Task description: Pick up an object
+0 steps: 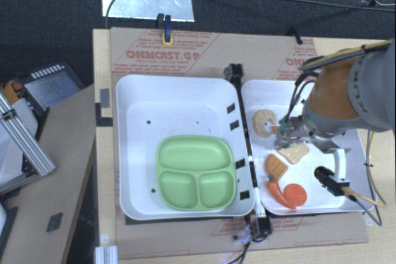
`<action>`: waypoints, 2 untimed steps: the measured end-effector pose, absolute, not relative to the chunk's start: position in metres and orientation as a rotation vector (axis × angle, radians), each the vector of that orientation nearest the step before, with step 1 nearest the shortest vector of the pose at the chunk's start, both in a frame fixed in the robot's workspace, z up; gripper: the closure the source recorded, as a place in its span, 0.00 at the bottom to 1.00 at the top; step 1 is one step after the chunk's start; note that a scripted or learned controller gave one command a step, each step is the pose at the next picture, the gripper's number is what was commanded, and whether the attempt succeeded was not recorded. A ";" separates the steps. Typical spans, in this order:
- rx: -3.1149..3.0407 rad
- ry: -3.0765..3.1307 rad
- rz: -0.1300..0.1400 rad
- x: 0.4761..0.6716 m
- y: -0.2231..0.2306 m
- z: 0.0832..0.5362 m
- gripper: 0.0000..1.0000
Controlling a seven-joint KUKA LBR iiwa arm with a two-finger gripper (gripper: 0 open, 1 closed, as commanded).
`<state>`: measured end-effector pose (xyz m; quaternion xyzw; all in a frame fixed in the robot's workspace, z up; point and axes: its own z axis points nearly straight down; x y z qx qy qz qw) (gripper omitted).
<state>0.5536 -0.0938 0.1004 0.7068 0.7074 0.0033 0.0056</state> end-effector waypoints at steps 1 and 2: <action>2.214 2.221 0.007 0.551 -0.097 0.163 1.00; 2.213 2.220 0.006 0.557 -0.106 0.219 1.00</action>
